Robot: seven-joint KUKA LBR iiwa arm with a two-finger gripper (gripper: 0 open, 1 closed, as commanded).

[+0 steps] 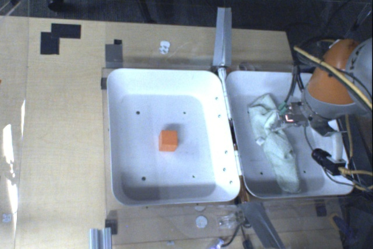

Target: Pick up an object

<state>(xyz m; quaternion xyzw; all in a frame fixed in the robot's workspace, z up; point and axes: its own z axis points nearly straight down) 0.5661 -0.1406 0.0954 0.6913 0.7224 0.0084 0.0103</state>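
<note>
An orange cube (168, 140) lies near the middle of the left white bin (125, 183). A crumpled white cloth (273, 146) stretches from the upper middle to the lower front of the right bin (239, 96). My gripper (288, 118) hangs over the right bin at the cloth's right side, level with its upper folds. The grey arm with its orange band (331, 76) comes in from the right above it.
A metal divider post (222, 38) stands at the back between the two bins. Black cables (329, 160) trail along the right bin's right edge. The wooden bench (58, 143) extends left of the bins.
</note>
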